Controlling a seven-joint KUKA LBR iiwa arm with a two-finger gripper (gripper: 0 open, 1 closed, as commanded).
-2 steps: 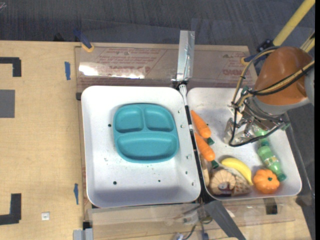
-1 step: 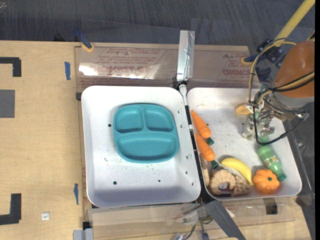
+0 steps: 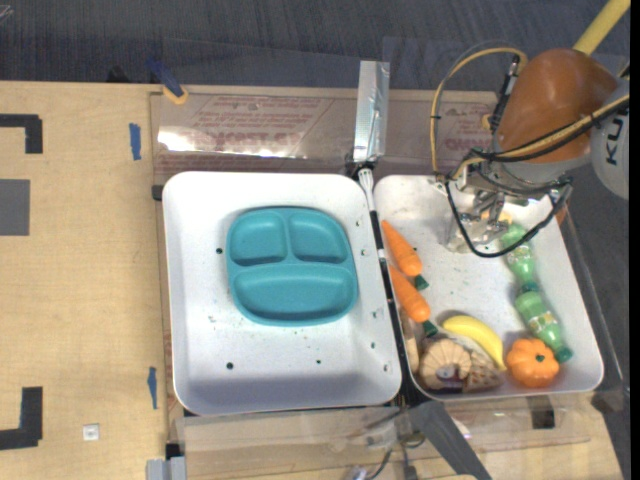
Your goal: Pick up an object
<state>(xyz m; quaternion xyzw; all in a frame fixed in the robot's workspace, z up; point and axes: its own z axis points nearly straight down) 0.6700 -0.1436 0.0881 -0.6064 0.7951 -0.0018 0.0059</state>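
Observation:
The right bin (image 3: pixel 440 208) holds two orange carrots (image 3: pixel 402 250) (image 3: pixel 412 298) along its left wall, a yellow banana (image 3: pixel 476 336), a small orange pumpkin (image 3: pixel 532 362), a tan round item (image 3: pixel 452 364) at the front, and green pieces (image 3: pixel 524 266) (image 3: pixel 540 313) down the right side. My gripper (image 3: pixel 487 218) hangs low over the bin's back right part, just left of the topmost green piece (image 3: pixel 512 236). Cables and the wrist hide its fingers.
The left bin (image 3: pixel 200 348) carries a teal divided plate (image 3: pixel 292 265). A metal strip (image 3: pixel 371 108) stands behind the seam between the bins. The orange band of the arm (image 3: pixel 548 103) looms over the right bin's back corner, with cables looping down.

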